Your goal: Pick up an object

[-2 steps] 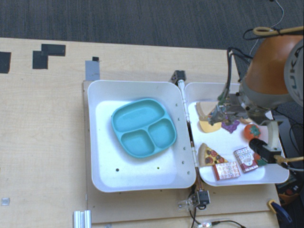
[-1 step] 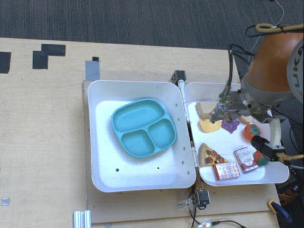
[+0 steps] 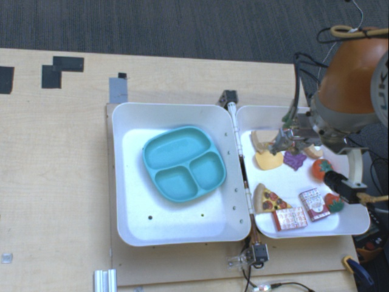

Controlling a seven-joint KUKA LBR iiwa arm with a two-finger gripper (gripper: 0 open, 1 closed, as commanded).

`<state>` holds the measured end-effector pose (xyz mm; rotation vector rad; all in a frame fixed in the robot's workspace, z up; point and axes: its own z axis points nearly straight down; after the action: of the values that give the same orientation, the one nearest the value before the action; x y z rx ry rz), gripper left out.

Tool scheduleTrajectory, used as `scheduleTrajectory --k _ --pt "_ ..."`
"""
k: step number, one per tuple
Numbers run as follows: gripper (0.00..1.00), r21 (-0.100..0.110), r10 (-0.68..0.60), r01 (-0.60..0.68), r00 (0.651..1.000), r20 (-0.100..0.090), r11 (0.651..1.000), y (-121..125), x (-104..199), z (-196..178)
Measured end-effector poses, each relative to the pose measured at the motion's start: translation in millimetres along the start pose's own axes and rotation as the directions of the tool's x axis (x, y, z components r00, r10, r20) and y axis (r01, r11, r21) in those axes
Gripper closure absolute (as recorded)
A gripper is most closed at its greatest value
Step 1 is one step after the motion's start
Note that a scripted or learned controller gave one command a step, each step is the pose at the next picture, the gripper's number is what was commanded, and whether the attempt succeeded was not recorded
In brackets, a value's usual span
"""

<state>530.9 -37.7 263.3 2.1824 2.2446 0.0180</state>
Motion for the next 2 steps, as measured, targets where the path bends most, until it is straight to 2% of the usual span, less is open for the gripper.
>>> scheduleTrajectory --k 1,2 --pt "1.0 0.017 0.026 -0.026 1.0 0.0 1.0 -46.3 -17.7 77.9" --pt "1.0 0.012 0.025 -0.025 1.0 0.001 1.0 -41.5 17.6 63.4"
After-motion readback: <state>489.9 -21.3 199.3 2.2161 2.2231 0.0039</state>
